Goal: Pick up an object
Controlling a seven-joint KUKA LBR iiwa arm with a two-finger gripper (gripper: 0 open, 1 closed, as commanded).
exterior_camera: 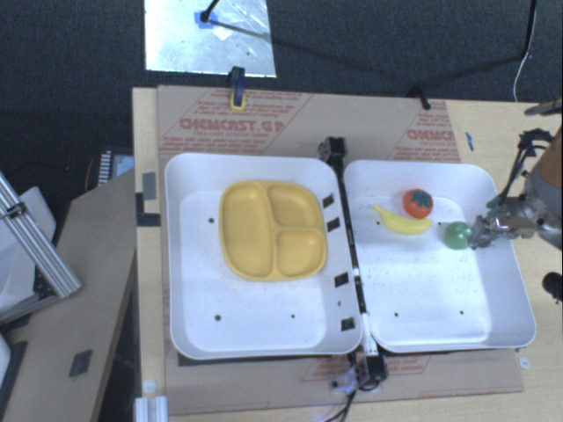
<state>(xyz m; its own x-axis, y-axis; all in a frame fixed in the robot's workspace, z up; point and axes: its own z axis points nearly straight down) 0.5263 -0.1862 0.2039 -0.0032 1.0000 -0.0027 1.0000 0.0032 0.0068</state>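
Observation:
In the right bin (440, 323), near its back, lie a red tomato-like ball (418, 203), a yellow banana (404, 222) just in front of it, and a small green ball (456, 235) to the right. My gripper (486, 232) comes in from the right edge and sits low, right beside the green ball on its right side. The ball rests at the gripper's tip, not visibly between the fingers.
The left bin (193, 306) holds a yellow divided plate (273, 231). A black divider with clips (347, 253) runs between the bins. Cardboard lies beneath both bins, and a metal sheet (209, 23) sits on the floor behind the bench.

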